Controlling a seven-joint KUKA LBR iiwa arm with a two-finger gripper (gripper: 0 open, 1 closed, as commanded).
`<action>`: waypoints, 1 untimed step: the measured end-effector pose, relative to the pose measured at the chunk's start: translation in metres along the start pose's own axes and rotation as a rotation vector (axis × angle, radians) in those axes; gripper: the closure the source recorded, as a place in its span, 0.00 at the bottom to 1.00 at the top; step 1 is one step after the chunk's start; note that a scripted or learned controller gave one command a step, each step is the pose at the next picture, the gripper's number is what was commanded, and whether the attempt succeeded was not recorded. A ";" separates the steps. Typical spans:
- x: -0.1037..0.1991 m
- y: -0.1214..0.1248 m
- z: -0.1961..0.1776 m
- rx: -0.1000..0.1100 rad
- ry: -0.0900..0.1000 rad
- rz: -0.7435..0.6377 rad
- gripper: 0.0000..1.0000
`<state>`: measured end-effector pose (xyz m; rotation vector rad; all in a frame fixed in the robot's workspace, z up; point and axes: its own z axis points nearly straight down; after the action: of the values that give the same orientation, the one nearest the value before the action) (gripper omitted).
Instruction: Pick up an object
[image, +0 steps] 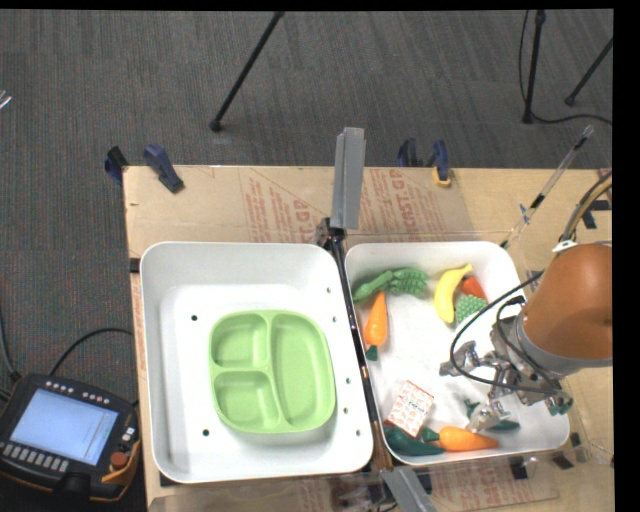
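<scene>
The gripper (497, 408) hangs low in the right bin (500, 255), just above an orange carrot (466, 438) by the near wall; whether it is open or closed I cannot tell. A clean pick probably needs a straight descent, away from the dark green piece (413, 442) and small printed box (409, 405) (both crowd the carrot). Farther back, the banana (450, 290) offers more room.
</scene>
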<state>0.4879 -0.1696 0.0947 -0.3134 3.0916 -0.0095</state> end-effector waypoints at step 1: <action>-0.003 0.000 0.001 -0.001 0.007 -0.021 0.00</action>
<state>0.4913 -0.1686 0.0936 -0.3463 3.0952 -0.0097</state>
